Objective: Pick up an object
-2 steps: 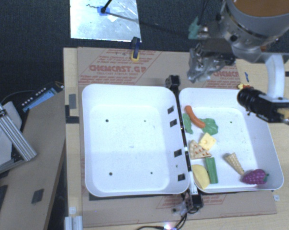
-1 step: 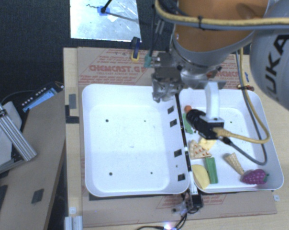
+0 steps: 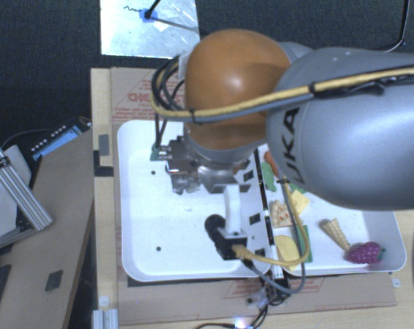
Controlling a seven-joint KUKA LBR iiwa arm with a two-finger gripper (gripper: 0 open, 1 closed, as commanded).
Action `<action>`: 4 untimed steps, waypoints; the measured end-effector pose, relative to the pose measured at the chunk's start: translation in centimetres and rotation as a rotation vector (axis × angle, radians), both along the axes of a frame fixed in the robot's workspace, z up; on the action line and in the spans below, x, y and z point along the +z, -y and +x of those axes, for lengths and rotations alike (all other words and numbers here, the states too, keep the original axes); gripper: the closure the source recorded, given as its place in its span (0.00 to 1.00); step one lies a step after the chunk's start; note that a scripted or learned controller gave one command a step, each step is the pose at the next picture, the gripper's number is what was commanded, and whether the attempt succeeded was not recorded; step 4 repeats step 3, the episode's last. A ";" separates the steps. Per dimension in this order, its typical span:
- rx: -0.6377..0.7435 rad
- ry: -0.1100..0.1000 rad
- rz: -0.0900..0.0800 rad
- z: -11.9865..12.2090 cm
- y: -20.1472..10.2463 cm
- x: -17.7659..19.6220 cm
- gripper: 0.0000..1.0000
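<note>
My gripper (image 3: 181, 178) hangs under the orange wrist band over the upper middle of the left white bin (image 3: 142, 211), and the wrist hides most of it. In the right bin (image 3: 396, 251) lie a purple bunch of grapes (image 3: 363, 253), a tan cone (image 3: 335, 233), a brown cracker (image 3: 282, 214) and yellow pieces (image 3: 286, 247). A green stick (image 3: 303, 237) lies beside the yellow pieces. An orange and green piece (image 3: 270, 162) peeks out from under the arm.
The grey arm covers the upper part of the right bin. A cardboard sheet (image 3: 135, 96) lies under both bins. A metal rail (image 3: 15, 190) and a wooden bench surface (image 3: 49, 252) lie to the left.
</note>
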State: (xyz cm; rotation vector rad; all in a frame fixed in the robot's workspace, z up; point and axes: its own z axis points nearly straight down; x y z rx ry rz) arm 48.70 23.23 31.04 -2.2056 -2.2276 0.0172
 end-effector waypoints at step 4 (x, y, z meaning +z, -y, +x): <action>-0.005 0.026 0.010 0.0 0.7 21.6 1.00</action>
